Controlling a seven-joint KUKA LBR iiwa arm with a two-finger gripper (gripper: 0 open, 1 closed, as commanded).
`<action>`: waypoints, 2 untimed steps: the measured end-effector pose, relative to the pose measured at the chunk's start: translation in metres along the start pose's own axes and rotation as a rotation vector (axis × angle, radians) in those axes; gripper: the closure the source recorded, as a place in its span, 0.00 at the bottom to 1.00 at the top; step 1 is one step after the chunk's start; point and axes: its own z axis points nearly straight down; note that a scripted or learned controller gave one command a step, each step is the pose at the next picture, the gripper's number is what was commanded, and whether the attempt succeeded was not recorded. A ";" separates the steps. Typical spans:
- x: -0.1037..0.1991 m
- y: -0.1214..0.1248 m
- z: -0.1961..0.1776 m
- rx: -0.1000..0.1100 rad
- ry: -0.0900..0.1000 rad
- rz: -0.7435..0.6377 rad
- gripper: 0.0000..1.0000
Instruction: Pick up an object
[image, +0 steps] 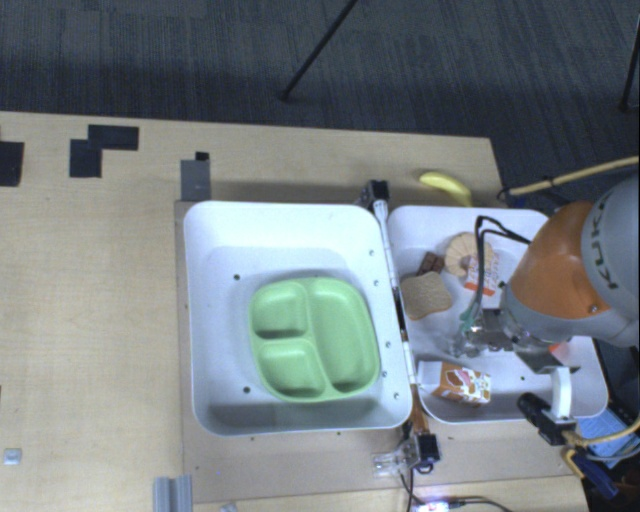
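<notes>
My gripper (468, 338) is down in the right bin (590, 395); can't tell its state, wrist blocks it. Nearest target: small orange-and-white packet (466, 384), just beside and below my tip, apart from it. Looks light, thin, probably crinkly and slick; I'd pinch across its short sides. Tan slice (426, 294) sits up-left, round disc (466, 256) above.

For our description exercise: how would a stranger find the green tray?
Start at the left white bin. In its middle lies the green divided tray, with three compartments. The small food items all lie in the other bin, under the arm.
</notes>
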 end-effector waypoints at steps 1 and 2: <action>0.000 0.000 0.000 0.000 0.000 0.000 0.00; 0.001 0.002 -0.010 -0.003 0.000 -0.002 1.00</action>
